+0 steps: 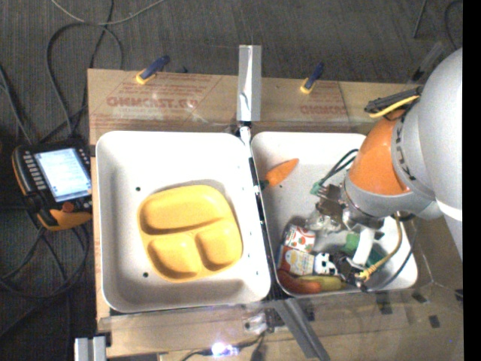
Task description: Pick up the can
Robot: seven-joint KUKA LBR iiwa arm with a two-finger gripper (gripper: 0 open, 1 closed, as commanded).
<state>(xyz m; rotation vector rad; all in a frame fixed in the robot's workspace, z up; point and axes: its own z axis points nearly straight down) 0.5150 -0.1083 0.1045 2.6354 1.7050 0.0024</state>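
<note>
Where the counter point(169, 100) shows bare along its far edge, two clamps sit well apart and there is free room behind both bins. My arm point(391, 164) comes in from the right and covers the right bin's point(316, 138) right wall and much of its floor. The left bin point(105, 201) touches the right bin along a shared middle edge. Its floor is open on all sides of a yellow tray point(192, 230) that lies near the centre, clear of every wall.

My gripper point(342, 239) hangs low over the near half of the right bin, wrapped in cables, and I cannot tell how it is set or whether it has anything.

The can point(300, 239), red and white, stands just left of the gripper and close to the middle edge. Packed against it on the near side are a carton point(296, 262) and other small items, crowding the bin's near wall. A carrot point(282, 171) lies alone at the far left corner, with open floor between it and the clutter.
</note>
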